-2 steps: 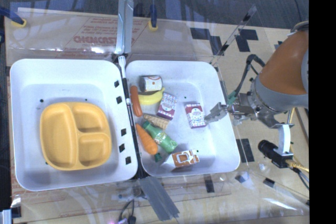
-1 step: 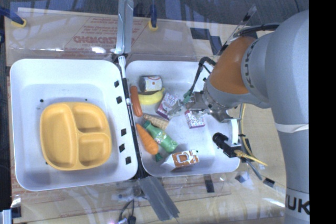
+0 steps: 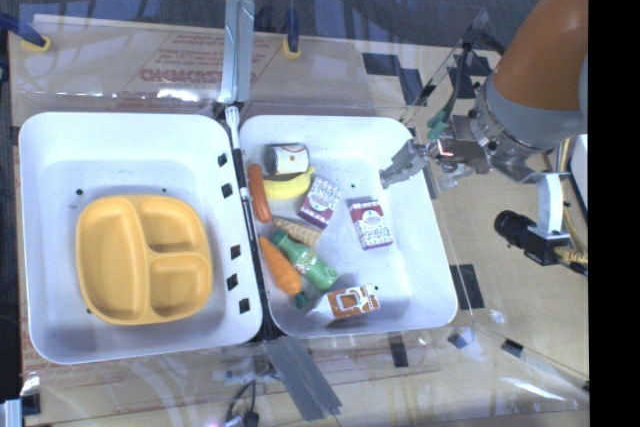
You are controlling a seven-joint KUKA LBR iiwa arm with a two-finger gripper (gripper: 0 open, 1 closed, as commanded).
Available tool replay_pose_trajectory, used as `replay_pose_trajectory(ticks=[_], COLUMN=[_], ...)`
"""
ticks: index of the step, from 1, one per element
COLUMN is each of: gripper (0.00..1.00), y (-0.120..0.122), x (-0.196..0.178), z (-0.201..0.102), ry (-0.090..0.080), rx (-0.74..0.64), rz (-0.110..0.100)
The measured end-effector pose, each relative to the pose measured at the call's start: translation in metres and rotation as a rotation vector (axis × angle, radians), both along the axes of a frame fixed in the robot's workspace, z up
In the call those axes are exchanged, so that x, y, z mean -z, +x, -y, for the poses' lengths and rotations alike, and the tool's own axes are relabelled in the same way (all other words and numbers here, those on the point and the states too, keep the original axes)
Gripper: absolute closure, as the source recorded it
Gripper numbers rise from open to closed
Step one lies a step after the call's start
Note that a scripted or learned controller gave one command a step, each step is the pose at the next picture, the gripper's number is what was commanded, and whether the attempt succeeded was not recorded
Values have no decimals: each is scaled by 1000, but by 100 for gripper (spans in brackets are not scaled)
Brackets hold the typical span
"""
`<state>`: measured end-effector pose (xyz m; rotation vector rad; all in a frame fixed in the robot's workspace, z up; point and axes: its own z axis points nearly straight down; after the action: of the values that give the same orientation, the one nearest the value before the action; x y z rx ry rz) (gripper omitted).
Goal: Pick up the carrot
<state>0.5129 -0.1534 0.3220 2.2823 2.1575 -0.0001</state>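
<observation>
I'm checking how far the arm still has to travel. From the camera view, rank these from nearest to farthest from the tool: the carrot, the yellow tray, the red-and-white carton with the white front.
1. Red-and-white carton: right bin, just below and left of the tool.
2. Carrot: right bin, along its left wall.
3. Yellow tray: left bin, farthest.

Grey arm (image 3: pixel 525 120), orange band, black cables, metal fingers (image 3: pixel 400 165).
</observation>
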Motion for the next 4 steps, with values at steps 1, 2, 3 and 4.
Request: replay_pose_trajectory(ticks=[1,2,3,4], gripper=[0,0,0,0], y=[-36,-36,-37,-36], x=[36,106,156,-96], z=[29,9,2,-19], ry=[1,1,2,0], rx=[-6,-112,-126,-88], rz=[-3,-5,-7,0])
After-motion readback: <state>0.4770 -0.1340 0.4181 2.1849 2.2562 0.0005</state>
